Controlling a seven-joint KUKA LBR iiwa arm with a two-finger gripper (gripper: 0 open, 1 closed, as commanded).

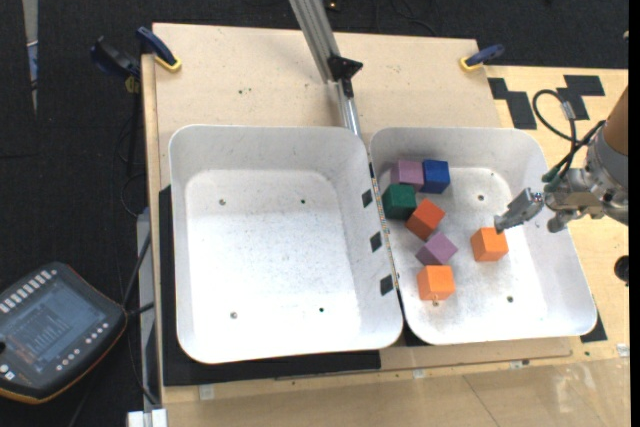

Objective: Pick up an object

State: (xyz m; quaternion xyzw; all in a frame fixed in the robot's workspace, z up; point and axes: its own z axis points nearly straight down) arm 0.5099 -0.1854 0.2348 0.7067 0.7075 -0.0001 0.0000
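Several small blocks lie in the right bin [560,300]. An orange block [489,244] sits alone toward the bin's right side. My gripper [514,214] hangs just above and to the right of it, tilted down toward it and holding nothing that I can see. Further left is a cluster: a purple block [407,173], a blue block [435,176], a green block [399,201], a red-orange block [427,216], a second purple block [436,249] and another orange block [436,283].
The left bin [200,215] stands beside the right one, their rims meeting at the middle. A metal pole [310,5] slants down to the bins' back edge. Clamps [160,50] sit at the board's far corners. A teach pendant [50,330] lies at lower left.
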